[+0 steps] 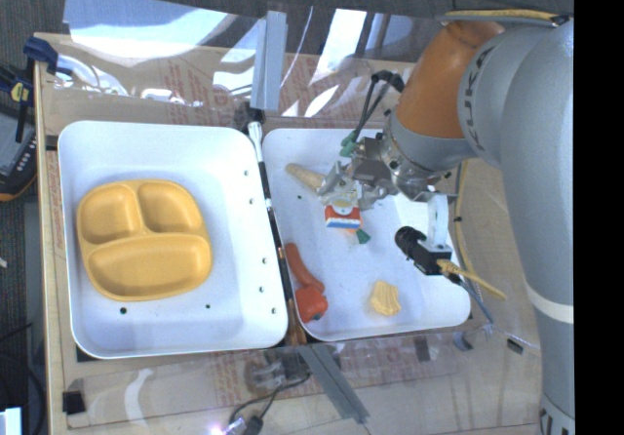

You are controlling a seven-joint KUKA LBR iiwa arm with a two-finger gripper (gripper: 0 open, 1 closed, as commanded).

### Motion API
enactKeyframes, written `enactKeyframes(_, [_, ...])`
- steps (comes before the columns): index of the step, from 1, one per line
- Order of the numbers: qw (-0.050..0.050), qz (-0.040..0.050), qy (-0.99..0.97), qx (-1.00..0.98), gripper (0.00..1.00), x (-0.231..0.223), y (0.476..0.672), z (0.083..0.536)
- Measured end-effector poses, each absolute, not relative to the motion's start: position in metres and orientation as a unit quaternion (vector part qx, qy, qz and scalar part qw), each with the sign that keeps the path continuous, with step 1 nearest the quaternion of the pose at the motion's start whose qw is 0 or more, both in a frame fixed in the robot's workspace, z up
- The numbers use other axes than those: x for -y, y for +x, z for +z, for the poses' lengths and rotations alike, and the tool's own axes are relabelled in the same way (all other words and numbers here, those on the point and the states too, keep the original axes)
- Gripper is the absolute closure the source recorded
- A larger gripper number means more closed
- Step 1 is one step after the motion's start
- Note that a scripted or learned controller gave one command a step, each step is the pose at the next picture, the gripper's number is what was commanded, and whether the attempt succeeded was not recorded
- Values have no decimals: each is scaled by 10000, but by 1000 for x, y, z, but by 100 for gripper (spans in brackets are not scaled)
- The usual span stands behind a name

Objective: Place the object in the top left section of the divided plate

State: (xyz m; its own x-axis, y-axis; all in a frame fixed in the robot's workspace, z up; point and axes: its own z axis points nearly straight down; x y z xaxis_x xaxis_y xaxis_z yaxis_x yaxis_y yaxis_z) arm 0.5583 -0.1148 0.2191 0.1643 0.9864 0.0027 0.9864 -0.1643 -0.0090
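Observation:
A yellow divided plate lies in the left bin, with two small sections at its top and one wide section below. My gripper hangs low over the upper middle of the right bin. Right under it lies a small white object with red and blue stripes, and the two look close or touching. A beige cone-shaped piece lies just left of the gripper.
In the right bin, an orange-red carrot-like toy lies along the left wall and a pale yellow lump near the front. Small green bits sit beside the striped object. The arm covers the bin's right rear.

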Motion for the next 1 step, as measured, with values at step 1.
enactKeyframes(1, [13,7,-7420,6704,100,37,564,239])
